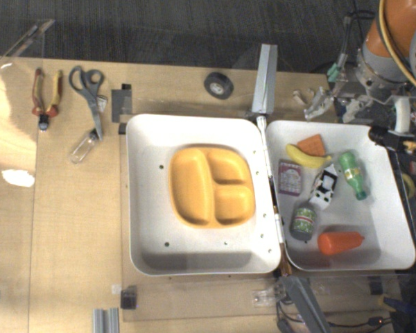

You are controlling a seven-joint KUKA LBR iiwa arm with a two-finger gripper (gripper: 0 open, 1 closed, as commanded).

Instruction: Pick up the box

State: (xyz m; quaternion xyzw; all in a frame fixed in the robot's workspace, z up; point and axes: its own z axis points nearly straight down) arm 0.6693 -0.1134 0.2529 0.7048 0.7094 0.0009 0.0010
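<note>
Purple-labelled box (pixel 290 177) lies flat in the right bin (pixel 395 255), below and left of the pincer (pixel 333 103), long axis toward it; the pincer's opening I cannot tell, apparently holding nothing.

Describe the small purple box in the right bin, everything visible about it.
The purple box is small, flat and rectangular, looking like printed card, with a pale panel on its upper face; the print is too small to read. It lies flat on the floor of the right bin, near its left wall, just below the banana's left end.
</note>
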